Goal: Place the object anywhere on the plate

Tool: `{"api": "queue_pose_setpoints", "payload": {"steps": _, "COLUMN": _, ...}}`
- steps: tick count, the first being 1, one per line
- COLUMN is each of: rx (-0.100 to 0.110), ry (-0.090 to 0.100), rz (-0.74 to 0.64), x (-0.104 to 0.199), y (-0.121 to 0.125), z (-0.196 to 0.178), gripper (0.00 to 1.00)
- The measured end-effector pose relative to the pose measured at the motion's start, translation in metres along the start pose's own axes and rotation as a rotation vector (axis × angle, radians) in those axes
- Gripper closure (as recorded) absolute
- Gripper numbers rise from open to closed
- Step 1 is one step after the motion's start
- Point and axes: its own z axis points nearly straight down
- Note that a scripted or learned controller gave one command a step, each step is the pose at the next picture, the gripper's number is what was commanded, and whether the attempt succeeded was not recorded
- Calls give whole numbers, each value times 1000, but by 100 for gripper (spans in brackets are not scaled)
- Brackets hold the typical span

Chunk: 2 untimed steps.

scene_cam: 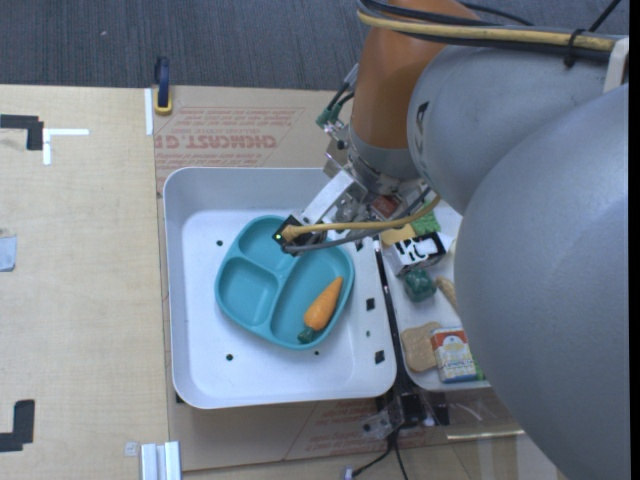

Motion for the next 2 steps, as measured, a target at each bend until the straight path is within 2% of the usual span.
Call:
{"api": "queue_pose_setpoints", "payload": {"steps": 1, "rx": -2, "ry": 8, "rz": 477, "x": 33, "y": -12, "z": -92, "gripper": 100}}
{"api": "queue_pose_setpoints", "payload": {"steps": 2, "rx": -3, "ry": 8, "rz": 437, "x": 11, "y": 59, "z": -270, "gripper": 100}}
